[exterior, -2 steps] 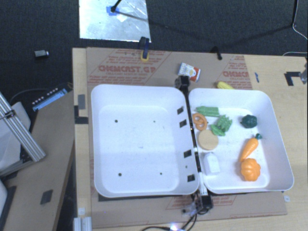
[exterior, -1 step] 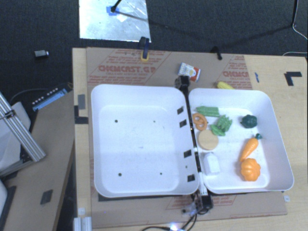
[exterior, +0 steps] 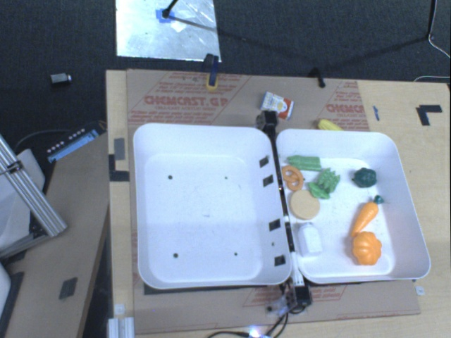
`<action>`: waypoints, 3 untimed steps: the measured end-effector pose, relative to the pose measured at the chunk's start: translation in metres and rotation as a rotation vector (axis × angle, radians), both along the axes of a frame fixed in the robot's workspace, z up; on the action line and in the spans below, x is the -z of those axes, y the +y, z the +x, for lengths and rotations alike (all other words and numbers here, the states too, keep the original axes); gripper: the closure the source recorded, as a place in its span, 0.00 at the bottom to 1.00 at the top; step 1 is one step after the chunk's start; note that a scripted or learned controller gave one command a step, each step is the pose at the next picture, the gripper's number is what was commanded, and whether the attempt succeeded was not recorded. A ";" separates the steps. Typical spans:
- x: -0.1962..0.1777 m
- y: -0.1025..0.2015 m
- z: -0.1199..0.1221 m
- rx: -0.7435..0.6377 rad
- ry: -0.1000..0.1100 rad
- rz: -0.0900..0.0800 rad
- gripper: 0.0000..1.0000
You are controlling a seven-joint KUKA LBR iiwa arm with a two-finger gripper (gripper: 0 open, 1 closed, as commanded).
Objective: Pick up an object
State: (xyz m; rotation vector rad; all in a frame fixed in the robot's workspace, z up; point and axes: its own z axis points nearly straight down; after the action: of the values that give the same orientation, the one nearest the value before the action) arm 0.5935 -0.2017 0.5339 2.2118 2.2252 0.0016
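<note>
The right bin (exterior: 405, 217) holds several toy foods. An orange carrot (exterior: 364, 216) lies above an orange pumpkin (exterior: 366, 248) at the right. A dark green broccoli piece (exterior: 364, 177) sits near the far right. A green bean pod (exterior: 304, 162), a leafy green piece (exterior: 325, 184), a pretzel (exterior: 292, 178), a tan round cracker (exterior: 305, 205) and a white block (exterior: 310, 239) lie along the bin's left side.
The left bin (exterior: 204, 206) sits beside it, joined at the middle by black clips. A yellow item (exterior: 329, 125) and a small white-and-orange packet (exterior: 277, 104) lie on the cardboard behind the bins. A metal frame (exterior: 28, 196) stands at the left.
</note>
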 end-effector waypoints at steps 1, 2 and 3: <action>-0.003 0.052 -0.097 0.001 -0.001 0.003 1.00; 0.000 0.013 -0.017 0.005 0.001 0.000 1.00; 0.013 0.031 -0.096 0.005 0.002 0.003 1.00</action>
State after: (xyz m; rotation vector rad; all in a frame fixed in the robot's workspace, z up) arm 0.4975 -0.1706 0.5210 2.2202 2.2216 0.0027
